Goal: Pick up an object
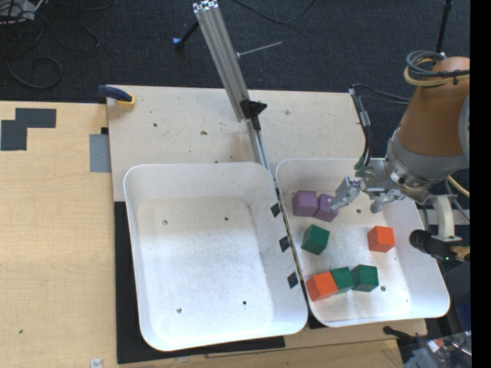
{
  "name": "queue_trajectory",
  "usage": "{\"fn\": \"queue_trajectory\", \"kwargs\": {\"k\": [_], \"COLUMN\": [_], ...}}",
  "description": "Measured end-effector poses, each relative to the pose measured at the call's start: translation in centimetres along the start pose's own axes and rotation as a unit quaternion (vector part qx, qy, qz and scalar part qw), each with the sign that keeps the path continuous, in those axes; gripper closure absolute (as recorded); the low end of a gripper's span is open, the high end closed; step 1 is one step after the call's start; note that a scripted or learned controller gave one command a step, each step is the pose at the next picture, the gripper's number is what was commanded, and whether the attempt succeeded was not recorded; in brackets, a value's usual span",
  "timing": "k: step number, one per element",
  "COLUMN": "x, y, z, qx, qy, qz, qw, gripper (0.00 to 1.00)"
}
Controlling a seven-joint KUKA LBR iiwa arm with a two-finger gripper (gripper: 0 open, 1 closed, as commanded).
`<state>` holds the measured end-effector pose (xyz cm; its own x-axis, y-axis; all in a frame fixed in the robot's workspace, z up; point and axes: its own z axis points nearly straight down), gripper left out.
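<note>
End effector (343, 193) touches a purple block (327, 207) beside another purple block (305, 202).

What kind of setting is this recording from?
Most likely a robotics lab test bench: two white bins side by side, colored blocks such as the orange one, loose cables on dark carpet, and a KUKA arm.

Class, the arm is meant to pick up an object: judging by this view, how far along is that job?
Done: the gripper has reached the right bin, beside the two purple blocks. In hand: nothing visibly; no block sits between its fingers. Left: grasping and lifting one. The green block, the orange block and the orange-and-green row all rest on the bin floor.
</note>
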<state>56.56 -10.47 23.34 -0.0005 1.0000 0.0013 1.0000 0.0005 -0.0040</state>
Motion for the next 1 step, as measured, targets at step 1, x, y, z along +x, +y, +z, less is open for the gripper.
{"fn": "queue_trajectory", "kwargs": {"k": [1], "x": [-0.1], "y": [-0.01], "z": [-0.01], "qx": [0.0], "qy": [0.0], "qz": [0.002], "qw": [1.0], "gripper": [0.0]}}
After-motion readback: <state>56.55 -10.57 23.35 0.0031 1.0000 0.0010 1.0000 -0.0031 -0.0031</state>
